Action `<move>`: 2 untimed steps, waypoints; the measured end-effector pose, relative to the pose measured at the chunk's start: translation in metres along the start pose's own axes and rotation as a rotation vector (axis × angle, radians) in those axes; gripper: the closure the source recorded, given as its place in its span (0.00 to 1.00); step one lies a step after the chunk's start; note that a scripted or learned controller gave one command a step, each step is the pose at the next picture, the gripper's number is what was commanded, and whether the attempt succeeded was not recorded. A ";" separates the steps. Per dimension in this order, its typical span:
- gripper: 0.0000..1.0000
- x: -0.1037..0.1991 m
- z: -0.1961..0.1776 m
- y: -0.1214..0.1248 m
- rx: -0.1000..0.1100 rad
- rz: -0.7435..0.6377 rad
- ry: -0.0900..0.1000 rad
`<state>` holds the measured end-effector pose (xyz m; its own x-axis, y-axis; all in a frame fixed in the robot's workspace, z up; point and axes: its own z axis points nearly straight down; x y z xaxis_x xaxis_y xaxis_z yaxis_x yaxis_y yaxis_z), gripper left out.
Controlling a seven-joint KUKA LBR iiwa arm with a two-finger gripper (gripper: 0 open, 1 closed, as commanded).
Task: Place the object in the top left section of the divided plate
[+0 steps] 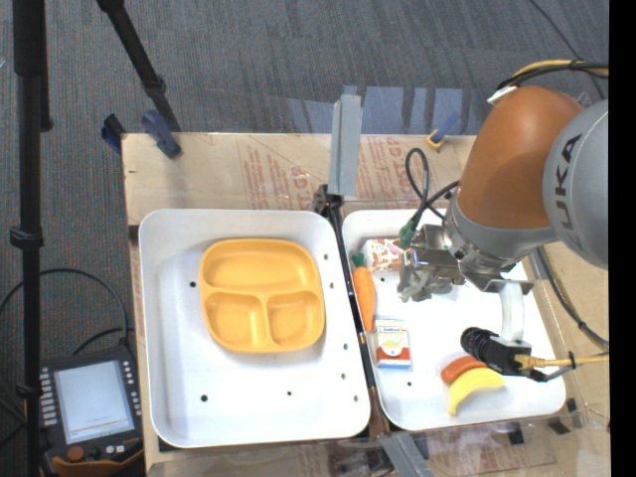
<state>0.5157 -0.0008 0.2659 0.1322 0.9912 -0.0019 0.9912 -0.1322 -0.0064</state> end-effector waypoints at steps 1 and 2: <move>1.00 -0.002 0.023 -0.040 0.003 0.169 0.001; 1.00 -0.024 -0.043 -0.037 0.000 0.335 -0.001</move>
<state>0.4763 -0.0199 0.3093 0.4511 0.8925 -0.0045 0.8925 -0.4511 -0.0056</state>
